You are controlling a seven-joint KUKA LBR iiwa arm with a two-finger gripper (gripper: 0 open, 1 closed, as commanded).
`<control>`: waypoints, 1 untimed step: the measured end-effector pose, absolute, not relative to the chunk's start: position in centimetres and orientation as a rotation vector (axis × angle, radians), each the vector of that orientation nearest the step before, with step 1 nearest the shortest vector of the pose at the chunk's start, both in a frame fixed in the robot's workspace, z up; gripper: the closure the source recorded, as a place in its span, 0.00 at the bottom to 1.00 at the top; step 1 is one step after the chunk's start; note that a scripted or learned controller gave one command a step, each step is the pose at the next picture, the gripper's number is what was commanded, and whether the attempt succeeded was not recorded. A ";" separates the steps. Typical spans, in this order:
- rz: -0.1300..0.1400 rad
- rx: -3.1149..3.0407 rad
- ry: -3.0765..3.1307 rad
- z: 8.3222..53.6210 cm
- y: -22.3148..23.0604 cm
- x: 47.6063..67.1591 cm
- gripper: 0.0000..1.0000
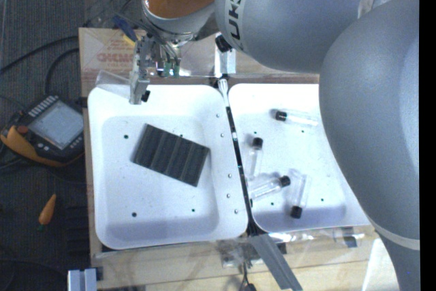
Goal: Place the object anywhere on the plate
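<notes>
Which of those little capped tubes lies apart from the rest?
The vial at the right bin's far edge lies alone; the other three cluster lower down.

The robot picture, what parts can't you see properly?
- Right bin: the big grey arm covers its right side in the camera view.
- Clear vials with black caps: see-through and small, so whatever is inside them cannot be told.
- Hand: small and blurry at the left bin's top edge.
- Handheld controller: its screen is too blurry to read.
</notes>
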State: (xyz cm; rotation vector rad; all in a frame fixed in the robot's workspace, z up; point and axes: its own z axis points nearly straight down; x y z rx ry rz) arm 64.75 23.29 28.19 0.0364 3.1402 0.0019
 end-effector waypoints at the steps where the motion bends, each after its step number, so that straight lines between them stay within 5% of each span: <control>1: 0.002 -0.222 3.129 37.2 23.3 66.8 1.00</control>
